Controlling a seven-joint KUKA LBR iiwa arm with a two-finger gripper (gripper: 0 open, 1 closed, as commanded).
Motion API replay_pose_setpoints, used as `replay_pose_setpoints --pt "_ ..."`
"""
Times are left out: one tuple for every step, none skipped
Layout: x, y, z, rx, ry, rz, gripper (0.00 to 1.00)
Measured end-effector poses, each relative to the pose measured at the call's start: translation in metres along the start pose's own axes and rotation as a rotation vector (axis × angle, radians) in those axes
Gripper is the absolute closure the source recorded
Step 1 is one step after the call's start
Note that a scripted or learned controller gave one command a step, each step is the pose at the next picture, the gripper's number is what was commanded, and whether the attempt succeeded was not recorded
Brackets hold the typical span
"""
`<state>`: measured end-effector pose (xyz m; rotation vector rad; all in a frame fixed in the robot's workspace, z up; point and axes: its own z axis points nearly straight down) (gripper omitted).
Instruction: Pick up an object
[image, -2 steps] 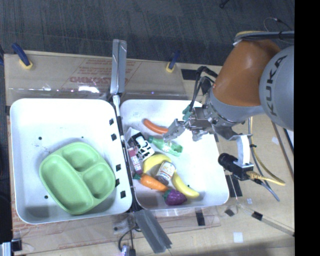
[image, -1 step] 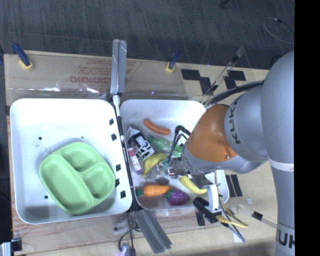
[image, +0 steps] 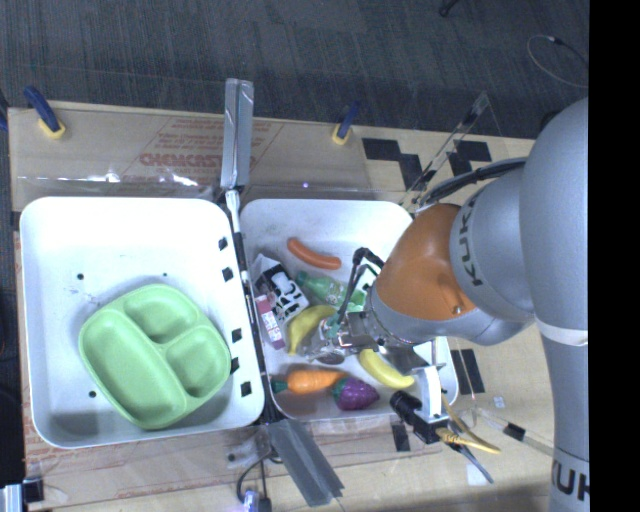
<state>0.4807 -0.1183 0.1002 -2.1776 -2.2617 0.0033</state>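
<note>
The right bin (image: 330, 215) holds a red sausage (image: 314, 254), a yellow banana (image: 308, 325), a second banana (image: 385, 370), an orange carrot (image: 310, 381), a purple grape bunch (image: 356, 394), a green item (image: 325, 289) and a black-and-white packet (image: 285, 292). My gripper (image: 338, 338) reaches down into the middle of this bin, just right of the first banana and above the carrot. The orange wrist band (image: 430, 275) hides the bin's right part.
The left bin (image: 60, 230) bears a green divided plate (image: 155, 352). A metal divider (image: 237, 140) runs between the bins. Blue clamps (image: 45, 112) sit on the bench's far edge. The grey arm (image: 560, 250) fills the right side.
</note>
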Motion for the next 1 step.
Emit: replay_pose_setpoints --pt "0.0419 0.0157 -0.0913 -0.001 0.001 0.035 1.0"
